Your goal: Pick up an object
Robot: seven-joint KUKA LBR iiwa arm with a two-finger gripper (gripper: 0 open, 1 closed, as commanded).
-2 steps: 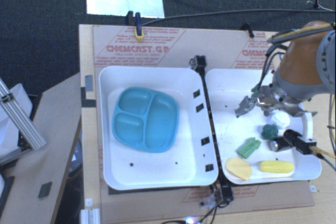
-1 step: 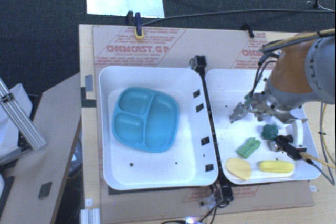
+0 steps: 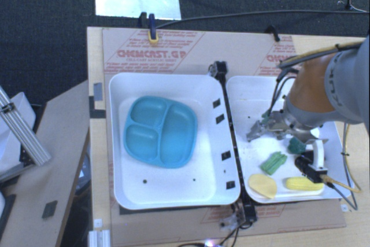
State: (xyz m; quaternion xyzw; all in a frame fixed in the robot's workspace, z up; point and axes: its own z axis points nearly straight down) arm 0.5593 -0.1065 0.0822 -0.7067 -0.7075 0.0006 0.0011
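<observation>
Camera view from above the bench: we look down at a slant on two shallow white bins set side by side on a brown sheet (image 3: 173, 46) printed with red lettering.

The left bin (image 3: 117, 142) holds a turquoise divided plate (image 3: 161, 131) with three compartments. It lies flat near the bin's middle, apart from every wall.

The right bin (image 3: 250, 89) holds the small things on offer for picking up. We see a green ridged block (image 3: 273, 163) lying at an angle toward the near side of the bin. Just in front of it, close to the near wall, lies a pale yellow rounded piece (image 3: 262, 185). Beside that, to the right, lies a brighter yellow elongated piece (image 3: 303, 184), shaped rather like a banana. A small teal object (image 3: 299, 145) sits farther back and is partly hidden by the wrist, so we cannot name it more exactly.

The grey arm (image 3: 347, 87) reaches in from the right, and its orange band (image 3: 312, 89) hangs over the right bin. The gripper (image 3: 258, 130) points left over bare bin floor, near the divider between the bins. It is above and to the left of the green block and apart from it. We cannot tell whether the gripper is open or closed, and we see nothing held in it.
</observation>
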